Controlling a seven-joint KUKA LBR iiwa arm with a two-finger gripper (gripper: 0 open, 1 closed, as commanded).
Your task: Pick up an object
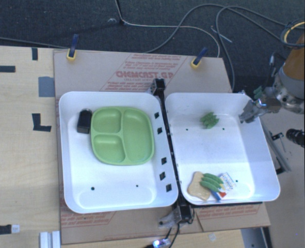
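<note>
We find the claw [249,113] at the far right rim of the right bin [255,143], poised over the edge rather than inside. Its tips are small and dark against the rim; we cannot tell whether they are spread or pressed together, and we see nothing between them. The arm [292,81] enters from the right, wrist low, orange band above it.

Nearest the claw, a small green piece [209,120] lies apart in the upper middle of the right bin, with bare white floor between it and the claw. At the near edge of the same bin we count a cluster touching one another: one tan slice [195,186], one pea pod [211,182] across it, and one white packet [228,181] with red and blue marks just beside.

The left bin [75,185] holds one green divided plate [123,136] with three compartments, and one black block [84,121] touching the plate's left edge.

We count two bins, side by side.
</note>
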